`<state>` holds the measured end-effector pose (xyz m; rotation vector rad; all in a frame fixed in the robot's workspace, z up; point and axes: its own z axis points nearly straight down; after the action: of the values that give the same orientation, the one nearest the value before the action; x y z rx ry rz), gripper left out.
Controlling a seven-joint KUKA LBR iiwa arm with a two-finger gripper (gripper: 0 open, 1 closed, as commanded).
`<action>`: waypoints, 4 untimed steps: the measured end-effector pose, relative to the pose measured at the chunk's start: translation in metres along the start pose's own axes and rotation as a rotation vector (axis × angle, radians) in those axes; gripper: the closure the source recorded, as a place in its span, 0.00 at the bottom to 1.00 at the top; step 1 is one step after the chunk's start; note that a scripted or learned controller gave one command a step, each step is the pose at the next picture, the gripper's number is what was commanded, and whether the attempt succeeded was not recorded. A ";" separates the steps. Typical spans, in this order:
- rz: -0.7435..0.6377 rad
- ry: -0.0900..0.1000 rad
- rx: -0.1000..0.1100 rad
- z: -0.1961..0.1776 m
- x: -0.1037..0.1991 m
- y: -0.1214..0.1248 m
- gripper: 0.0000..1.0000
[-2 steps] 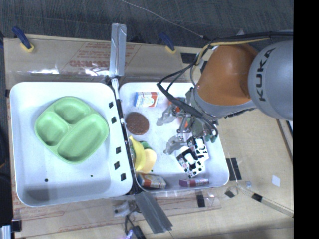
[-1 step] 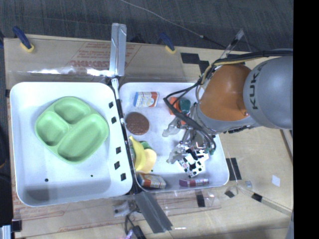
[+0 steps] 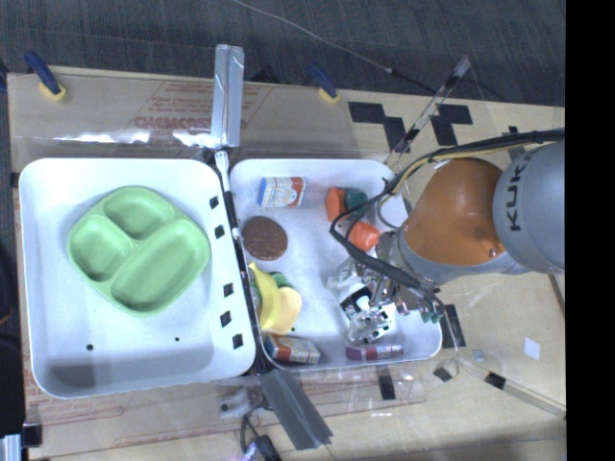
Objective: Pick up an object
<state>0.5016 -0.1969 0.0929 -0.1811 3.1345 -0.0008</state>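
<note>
Reaching down into the right bin [image 3: 423, 176], the arm [image 3: 461, 214] has its pincer [image 3: 370, 310] low over the clutter near the bin's front right corner. How the pincer stands I cannot tell: wires and clear wrapping tangle across it, and nothing is plainly seen held in it. My reading is that the step in hand is the descent onto a target, with the grasp itself not yet made.

Candidates lie close by. A small black-and-white item [image 3: 368, 327] sits just beneath the pincer, a slim maroon tube [image 3: 375, 351] lies beside it along the front wall, and a crumpled clear wrapper [image 3: 344, 277] is just to its left. Farther off are a brown disc [image 3: 264, 238], a yellow banana-like toy [image 3: 272, 301], a small carton [image 3: 282, 192] and an orange-and-green piece [image 3: 344, 203]. The left bin [image 3: 38, 353] carries a green divided plate [image 3: 139, 248].

The next move likely calls for closing squarely on one item, clear of the wrapper, then lifting straight up.

"KUKA" reads on the arm's grey casing. The carton's print and the red lettering on the worktop [image 3: 288, 104] are too small to read.
</note>
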 end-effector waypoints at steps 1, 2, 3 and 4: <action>0.194 0.001 -0.001 0.001 0.017 0.019 0.00; 0.025 -0.008 -0.001 -0.002 0.021 -0.007 0.00; -0.010 0.002 -0.003 0.001 0.007 0.042 0.00; -0.147 0.000 -0.002 0.001 -0.054 0.097 0.00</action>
<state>0.5435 -0.0940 0.0924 -0.4113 3.1124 0.0020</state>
